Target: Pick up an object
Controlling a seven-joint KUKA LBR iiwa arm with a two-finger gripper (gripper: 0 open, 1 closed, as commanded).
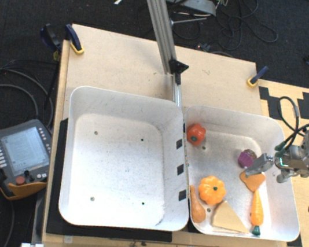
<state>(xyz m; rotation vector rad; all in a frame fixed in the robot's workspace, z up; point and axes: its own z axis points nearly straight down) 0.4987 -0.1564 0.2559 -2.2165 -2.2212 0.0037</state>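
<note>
gripper (273, 167) | open | above orange wedge (252, 181) (not gripping) | right bin (231, 122)

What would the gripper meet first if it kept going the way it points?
Probably the orange wedge-shaped piece just below the gripper, with the purple object right beside it; depth is unclear from this view.

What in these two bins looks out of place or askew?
Nothing looks spilled or broken. All the toy food lies in the right bin, bunched toward its near side: the pumpkin sits against the cheese wedge and the carrot lies near the rim.
</note>
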